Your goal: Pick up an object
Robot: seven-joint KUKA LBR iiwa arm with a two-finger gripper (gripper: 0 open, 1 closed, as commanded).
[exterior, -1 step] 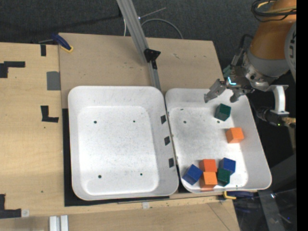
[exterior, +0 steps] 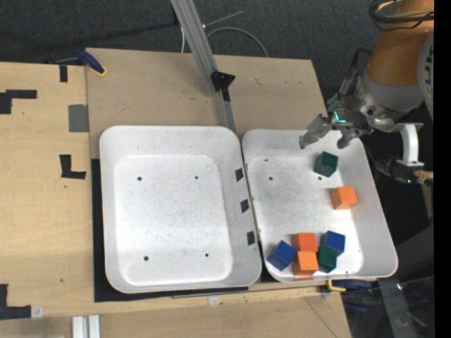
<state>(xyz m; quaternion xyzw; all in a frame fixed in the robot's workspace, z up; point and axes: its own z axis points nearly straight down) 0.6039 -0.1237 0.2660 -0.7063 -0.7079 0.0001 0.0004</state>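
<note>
Just below the parted, unladen jaws, dark green cube (exterior: 325,164), corner-on, no long axis

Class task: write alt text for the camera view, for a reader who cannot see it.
A robot gripper, fingers spread, hovers over a dark green cube near the far end of the right bin. The same bin holds an orange cube alone, and a cluster of blue, orange and green cubes at its near end.

A rounded orange band (exterior: 398,58) is seen on the arm above a grey wrist section (exterior: 386,108). The gripper (exterior: 328,135) is formed of two grey metal fingers, and a small teal-green light (exterior: 339,117) is shown at its base.
</note>
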